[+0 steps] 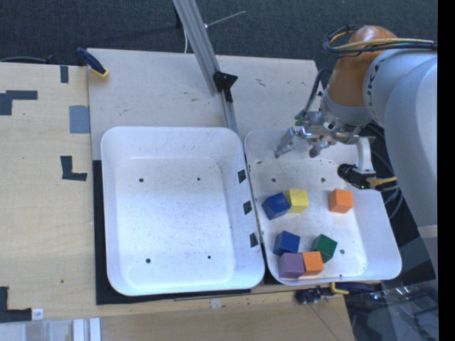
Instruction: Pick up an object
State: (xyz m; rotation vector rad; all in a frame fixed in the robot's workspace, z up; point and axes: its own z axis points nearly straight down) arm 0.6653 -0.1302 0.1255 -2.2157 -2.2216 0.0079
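The right bin (370, 258) holds seven small blocks: a blue block (276, 204) touching a yellow (298, 199), an orange (340, 200) apart, and blue (287, 242), green (325, 246), purple (291, 264) and orange (313, 262) clustered near its lower edge. The left bin (170, 212) shows bare white floor. The gripper (298, 146) hangs over the right bin's upper edge, fingers spread and grasping nothing.

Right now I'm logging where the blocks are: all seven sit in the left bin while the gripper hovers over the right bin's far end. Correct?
Not quite. In the camera view the seven blocks sit in the right bin, not the left bin. The gripper does hover over the right bin's far end.
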